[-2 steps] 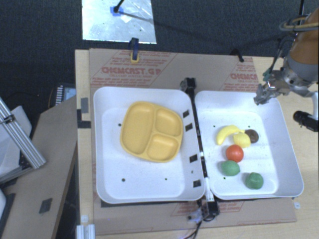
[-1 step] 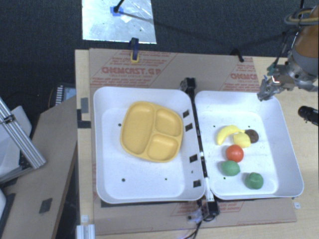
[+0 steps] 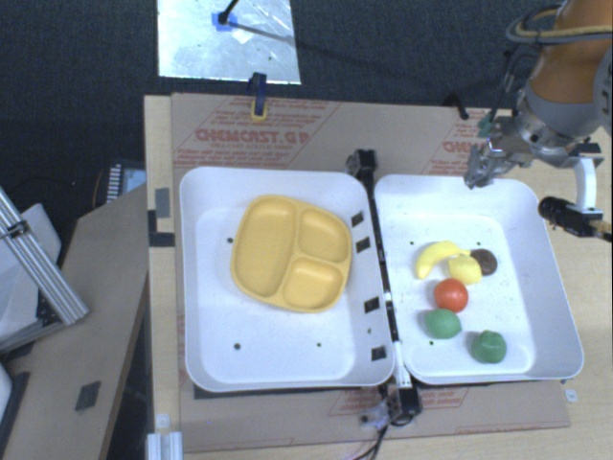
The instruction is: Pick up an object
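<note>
Grouped in the right bin, toward its near half: yellow banana, yellow lemon-like fruit touching the banana's right end, dark brown round item just beside that fruit, red-orange tomato below, green round item just beneath the tomato, second green item near the front right corner. All lying on the bin floor, none lifted.

Gripper poised above the far rim of the right bin, pointing down, well apart from the cluster; nothing between its fingers. Finger spacing too small to judge. Grey wrist and orange band rising to the upper right.

Open floor along the bin's far half and right side. Left bin holding a yellow divided plate, bare floor around it.
</note>
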`<state>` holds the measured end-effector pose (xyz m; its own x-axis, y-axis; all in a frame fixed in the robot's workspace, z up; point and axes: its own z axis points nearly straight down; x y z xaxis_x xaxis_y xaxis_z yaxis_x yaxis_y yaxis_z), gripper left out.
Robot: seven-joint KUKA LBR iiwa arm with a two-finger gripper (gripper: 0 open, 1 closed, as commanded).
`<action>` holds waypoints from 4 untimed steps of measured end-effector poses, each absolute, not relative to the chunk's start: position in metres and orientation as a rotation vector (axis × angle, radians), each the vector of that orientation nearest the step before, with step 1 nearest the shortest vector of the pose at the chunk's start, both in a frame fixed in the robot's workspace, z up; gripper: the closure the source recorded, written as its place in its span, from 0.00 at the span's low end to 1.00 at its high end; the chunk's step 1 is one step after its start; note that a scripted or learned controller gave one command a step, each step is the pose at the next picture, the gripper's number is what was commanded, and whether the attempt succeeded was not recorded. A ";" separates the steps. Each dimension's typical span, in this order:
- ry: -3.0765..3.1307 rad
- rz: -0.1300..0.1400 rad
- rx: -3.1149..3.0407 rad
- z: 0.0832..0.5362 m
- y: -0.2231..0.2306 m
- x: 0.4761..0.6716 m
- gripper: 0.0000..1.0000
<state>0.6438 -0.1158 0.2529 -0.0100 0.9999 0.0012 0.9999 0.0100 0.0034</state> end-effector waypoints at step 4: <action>2.231 0.004 2.211 0.244 0.088 0.645 1.00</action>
